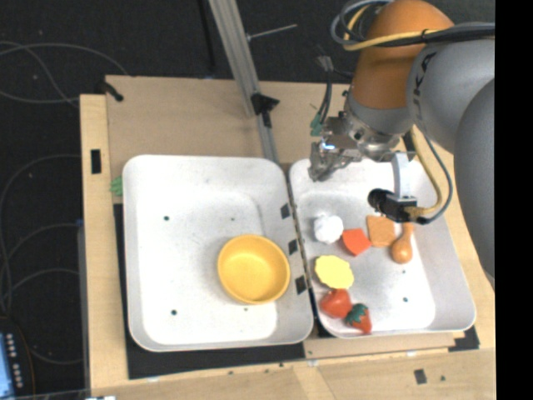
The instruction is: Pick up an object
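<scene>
White ball [328, 227] lies at 6 o'clock of the gripper [323, 167], whose opening I cannot tell; nothing seen held. Step: approach. Next: descend over ball, close.

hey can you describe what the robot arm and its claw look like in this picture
The arm is thick and smooth, grey, with a rounded orange band above the wrist. Cables loop over the top of the orange part, and a dark cable runs down its side. The wrist below is a cluttered metal-grey block with small green bits. The claw is small, metallic, and narrow.
</scene>
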Motion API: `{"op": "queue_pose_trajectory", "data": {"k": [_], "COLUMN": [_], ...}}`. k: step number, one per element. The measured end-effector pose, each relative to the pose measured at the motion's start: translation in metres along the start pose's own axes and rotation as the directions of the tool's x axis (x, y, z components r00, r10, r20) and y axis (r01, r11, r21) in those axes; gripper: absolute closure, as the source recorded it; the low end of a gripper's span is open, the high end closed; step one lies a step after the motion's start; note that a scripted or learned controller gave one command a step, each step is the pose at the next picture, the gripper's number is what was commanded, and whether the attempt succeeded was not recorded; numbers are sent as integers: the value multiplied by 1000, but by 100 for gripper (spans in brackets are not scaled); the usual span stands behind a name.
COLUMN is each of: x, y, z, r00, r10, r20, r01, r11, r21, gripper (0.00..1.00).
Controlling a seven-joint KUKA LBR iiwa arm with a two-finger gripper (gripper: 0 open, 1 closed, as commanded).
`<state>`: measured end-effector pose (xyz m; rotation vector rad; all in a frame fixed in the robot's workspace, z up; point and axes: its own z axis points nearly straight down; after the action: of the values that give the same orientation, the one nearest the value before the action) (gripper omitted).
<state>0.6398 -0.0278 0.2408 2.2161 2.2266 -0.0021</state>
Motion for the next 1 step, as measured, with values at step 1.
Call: {"op": "queue_pose_trajectory", "data": {"k": [1], "x": [53], "y": [-12], "z": [-11], "r00": [1000], "r10": [-2], "r20": [-4], "r01": [2], "r11": [1000], "r21": [-1], "gripper": [100]}}
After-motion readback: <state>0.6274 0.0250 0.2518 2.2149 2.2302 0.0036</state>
